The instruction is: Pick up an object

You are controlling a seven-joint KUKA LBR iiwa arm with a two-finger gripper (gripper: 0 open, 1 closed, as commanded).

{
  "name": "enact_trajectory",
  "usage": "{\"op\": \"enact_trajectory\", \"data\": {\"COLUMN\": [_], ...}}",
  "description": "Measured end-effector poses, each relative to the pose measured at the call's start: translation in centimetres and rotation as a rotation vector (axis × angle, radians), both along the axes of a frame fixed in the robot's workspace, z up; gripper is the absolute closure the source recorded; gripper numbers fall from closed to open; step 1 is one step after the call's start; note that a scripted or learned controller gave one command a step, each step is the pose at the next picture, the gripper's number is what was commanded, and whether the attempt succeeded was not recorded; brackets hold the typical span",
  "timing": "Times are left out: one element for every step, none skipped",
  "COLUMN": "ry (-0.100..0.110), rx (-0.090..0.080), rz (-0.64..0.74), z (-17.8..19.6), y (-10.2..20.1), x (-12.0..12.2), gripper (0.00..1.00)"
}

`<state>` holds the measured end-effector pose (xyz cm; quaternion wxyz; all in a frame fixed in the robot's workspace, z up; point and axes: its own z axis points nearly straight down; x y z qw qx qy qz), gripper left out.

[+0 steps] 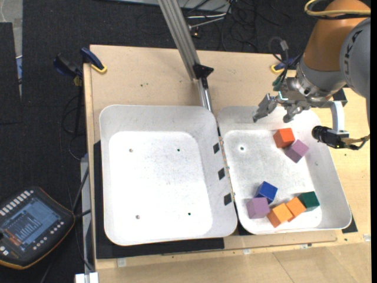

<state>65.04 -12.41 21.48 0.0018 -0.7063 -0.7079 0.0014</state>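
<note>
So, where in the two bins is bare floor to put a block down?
The left bin is bare throughout. In the right bin, the patch between the divider and the blocks is free. Crowded: the near corner cluster and the two far blocks under the gripper.

Scene evenly and brightly lit from overhead. White bins [159,175] nearly washed out, faint speckle retained. Soft, short shadows cast beneath the blocks [283,205]. Dark floor [47,16] underexposed. Slight softness and graininess noted throughout.

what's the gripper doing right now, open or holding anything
Gripper: open, holding nothing, raised over the far end of the right bin, short of the orange block.
</note>
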Motion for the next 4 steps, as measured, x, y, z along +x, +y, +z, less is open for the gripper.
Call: {"op": "enact_trajectory", "data": {"ry": [-0.003, 0.002, 0.0, -0.007], "rx": [-0.001, 0.0, -0.001, -0.002], "rz": [0.001, -0.003, -0.003, -0.003], "z": [0.3, -6.2, -11.6, -10.1], "y": [0.0, 0.1, 0.1, 0.1], "x": [0.0, -0.2, -0.3, -0.1], "gripper": [0.0, 0.0, 0.0, 1.0]}}
